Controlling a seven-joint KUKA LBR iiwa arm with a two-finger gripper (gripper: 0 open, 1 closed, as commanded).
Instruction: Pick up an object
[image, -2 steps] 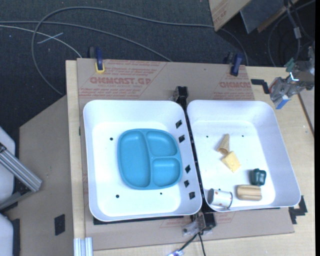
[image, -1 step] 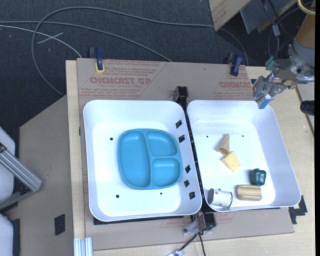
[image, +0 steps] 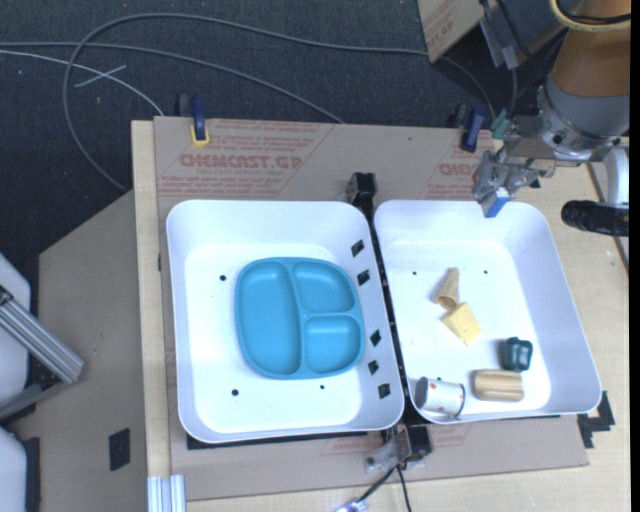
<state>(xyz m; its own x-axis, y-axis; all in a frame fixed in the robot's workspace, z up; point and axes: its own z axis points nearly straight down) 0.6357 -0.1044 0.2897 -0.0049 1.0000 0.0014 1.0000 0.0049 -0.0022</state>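
The right bin (image: 560, 300) holds several small items. A tan cone-shaped piece (image: 447, 285) lies near its middle, and a yellow wedge (image: 462, 323) sits just below it. Toward the front right are a dark green object (image: 517, 353) and a tan roll (image: 497, 385). A white cup (image: 438, 396) lies on its side at the front left corner. My gripper (image: 494, 200) hangs over the bin's far rim, well above and behind all of these, with nothing seen in it.
A blue divided plate (image: 299, 316) lies in the left bin (image: 195, 300). Black clips (image: 366, 300) line the seam between the bins. Clamps (image: 199, 122) hold the cardboard base at the back. Cables trail over the dark floor at the upper left.
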